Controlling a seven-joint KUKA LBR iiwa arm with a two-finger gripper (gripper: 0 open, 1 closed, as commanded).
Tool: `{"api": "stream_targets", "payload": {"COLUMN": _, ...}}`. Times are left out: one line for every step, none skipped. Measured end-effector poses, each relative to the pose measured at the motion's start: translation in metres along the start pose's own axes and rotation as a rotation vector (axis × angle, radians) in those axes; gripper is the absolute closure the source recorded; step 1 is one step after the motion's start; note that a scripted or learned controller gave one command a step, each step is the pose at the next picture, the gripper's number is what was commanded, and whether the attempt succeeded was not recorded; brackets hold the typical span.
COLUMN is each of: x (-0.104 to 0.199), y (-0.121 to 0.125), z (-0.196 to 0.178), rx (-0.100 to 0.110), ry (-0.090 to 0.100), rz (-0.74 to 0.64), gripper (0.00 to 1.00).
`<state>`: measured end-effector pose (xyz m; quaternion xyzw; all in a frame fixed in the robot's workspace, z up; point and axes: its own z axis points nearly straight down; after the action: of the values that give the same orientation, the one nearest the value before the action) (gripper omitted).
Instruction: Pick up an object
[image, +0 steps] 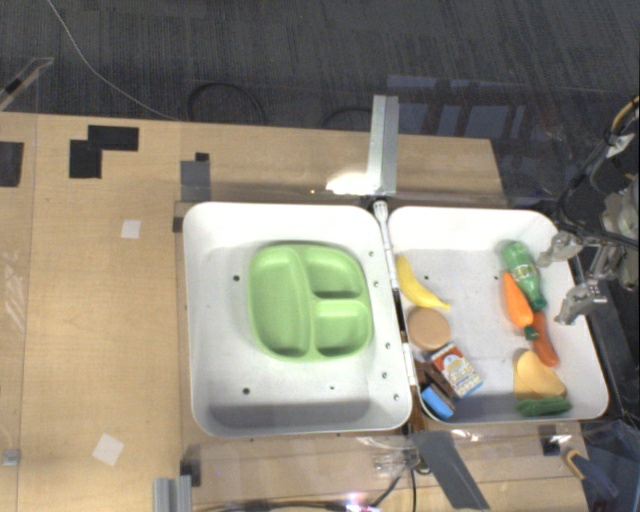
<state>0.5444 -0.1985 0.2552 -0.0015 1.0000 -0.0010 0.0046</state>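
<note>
The right bin (470, 235) holds several toy items. A green bottle (522, 270) lies against an orange carrot (517, 300), with a small red-orange piece (544, 347) below them. A yellow wedge (538, 378) rests on a green piece (543, 405) in the near right corner. A yellow banana (418, 285), a brown round disc (429, 328), a red and white box (456, 371) and a blue item (436, 402) lie along the bin's left side. My gripper (566, 278) hangs over the bin's right rim, just right of the bottle, open, with nothing between its fingers.
The left bin (215, 380) holds a green divided plate (308, 300). A metal post (384, 150) stands behind the wall between the bins. Wooden bench top spreads to the left, with black markers at the far left.
</note>
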Motion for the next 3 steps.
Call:
{"api": "stream_targets", "payload": {"x": 0.001, "y": 0.002, "z": 0.159, "rx": -0.001, "ry": 0.001, "rz": -0.19, "gripper": 0.0}}
{"api": "stream_targets", "payload": {"x": -0.003, "y": 0.004, "z": 0.146, "rx": 0.003, "ry": -0.009, "rz": -0.2, "gripper": 1.0}}
{"api": "stream_targets", "payload": {"x": -0.09, "y": -0.006, "z": 0.037, "rx": 0.003, "ry": -0.011, "rz": -0.099, "gripper": 1.0}}
